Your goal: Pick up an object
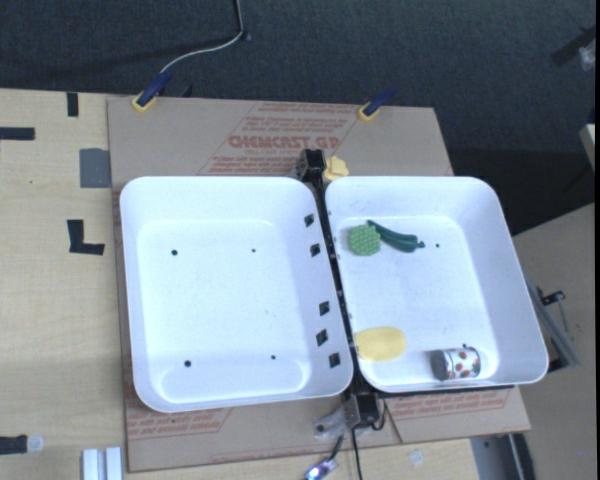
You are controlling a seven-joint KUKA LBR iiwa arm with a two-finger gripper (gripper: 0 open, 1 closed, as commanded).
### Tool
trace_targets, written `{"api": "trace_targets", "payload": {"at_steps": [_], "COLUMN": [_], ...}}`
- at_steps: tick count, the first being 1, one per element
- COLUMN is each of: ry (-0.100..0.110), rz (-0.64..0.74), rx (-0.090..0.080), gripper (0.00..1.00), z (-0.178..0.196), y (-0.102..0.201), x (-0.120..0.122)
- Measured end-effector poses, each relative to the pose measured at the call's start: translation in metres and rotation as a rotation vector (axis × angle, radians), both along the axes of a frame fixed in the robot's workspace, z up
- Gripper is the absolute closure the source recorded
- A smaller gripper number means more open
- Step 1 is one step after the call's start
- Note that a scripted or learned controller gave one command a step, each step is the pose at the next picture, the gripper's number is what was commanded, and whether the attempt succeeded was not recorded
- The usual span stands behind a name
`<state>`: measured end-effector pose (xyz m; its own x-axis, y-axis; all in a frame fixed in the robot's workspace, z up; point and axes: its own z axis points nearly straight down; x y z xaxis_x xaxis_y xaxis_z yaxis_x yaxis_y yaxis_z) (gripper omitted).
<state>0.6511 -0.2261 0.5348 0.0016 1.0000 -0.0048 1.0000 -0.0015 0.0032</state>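
Objects for picking all lie in the right bin (pixel 500 268): a green knobbly ball (pixel 363 240) near the far left corner, with a dark green pod-shaped item (pixel 400 238) touching its right side, a flat yellow disc (pixel 381 344) against the near left wall, and a small grey can with red spots (pixel 457 364) lying on its side near the front rim, just right of the disc. The left bin (pixel 140 268) adjoins the right one. Both bins rest on a cardboard sheet (pixel 270 138). How the jaws stand cannot be told.

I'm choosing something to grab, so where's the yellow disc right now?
The yellow disc lies in the right bin, near its front-left corner beside the divider, left of the small spotted can.
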Motion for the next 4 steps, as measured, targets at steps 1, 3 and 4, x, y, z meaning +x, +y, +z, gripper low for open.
{"api": "trace_targets", "payload": {"at_steps": [1,3,4], "ry": [0.014,0.003,0.018], "rz": [0.006,0.0,0.012], "rx": [0.007,0.002,0.011], "gripper": [1.0,1.0,1.0], "z": [-0.12,0.0,-0.143], "y": [0.049,0.001,0.116], "x": [0.016,0.017,0.017]}}
